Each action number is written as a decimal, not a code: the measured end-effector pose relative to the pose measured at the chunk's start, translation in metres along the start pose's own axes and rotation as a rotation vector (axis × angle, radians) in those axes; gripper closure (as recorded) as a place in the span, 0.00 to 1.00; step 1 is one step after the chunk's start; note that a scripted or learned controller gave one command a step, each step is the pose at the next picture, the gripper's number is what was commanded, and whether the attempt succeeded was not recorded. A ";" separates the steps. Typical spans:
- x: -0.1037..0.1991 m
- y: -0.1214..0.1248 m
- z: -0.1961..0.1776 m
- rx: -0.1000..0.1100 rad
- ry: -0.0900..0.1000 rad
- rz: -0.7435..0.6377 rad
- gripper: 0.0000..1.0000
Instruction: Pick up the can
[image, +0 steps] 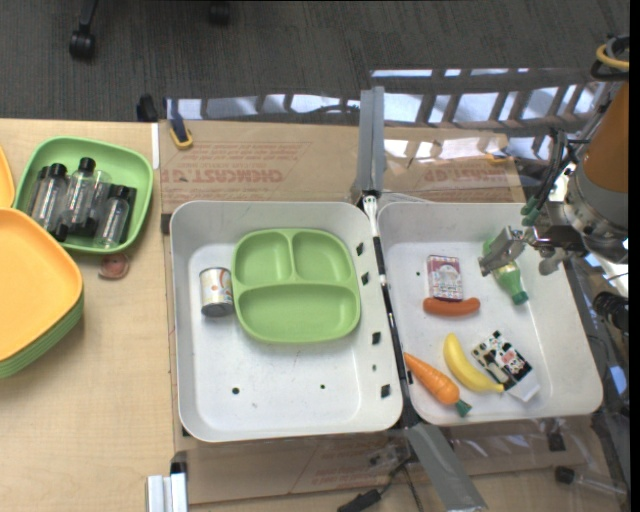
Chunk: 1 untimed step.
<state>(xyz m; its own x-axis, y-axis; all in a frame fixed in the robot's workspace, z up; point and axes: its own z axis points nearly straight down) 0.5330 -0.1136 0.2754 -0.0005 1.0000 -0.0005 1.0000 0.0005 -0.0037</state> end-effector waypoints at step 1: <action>-0.001 0.000 -0.008 0.002 -0.001 0.002 1.00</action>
<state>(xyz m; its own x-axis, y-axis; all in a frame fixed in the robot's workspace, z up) 0.5333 -0.1146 0.2833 0.0015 1.0000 -0.0012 1.0000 -0.0015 -0.0060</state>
